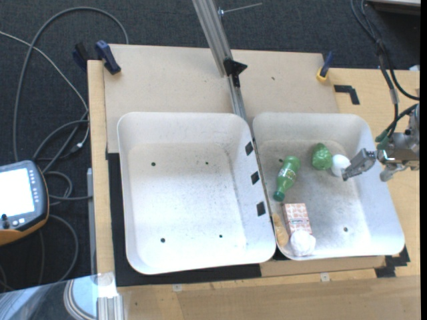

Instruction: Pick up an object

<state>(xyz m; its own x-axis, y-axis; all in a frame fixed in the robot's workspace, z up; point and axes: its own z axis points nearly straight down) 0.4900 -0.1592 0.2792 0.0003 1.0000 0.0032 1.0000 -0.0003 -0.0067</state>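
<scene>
Both bins [180, 129] were white with fine dark speckles. In the right bin lay a green bottle [286, 177], a green lump [321, 157] beside a white ball [340, 162], a pink-and-white patterned box [296, 215] and a white wad [303, 243]. The bench [167, 79] was tan; the clamps [108, 57] were blue.

Even, fairly bright light falls from overhead, and shadows are soft and faint. The white bins [180, 192] look slightly washed out with mild glare, and the whole picture is a little soft and grainy.
</scene>
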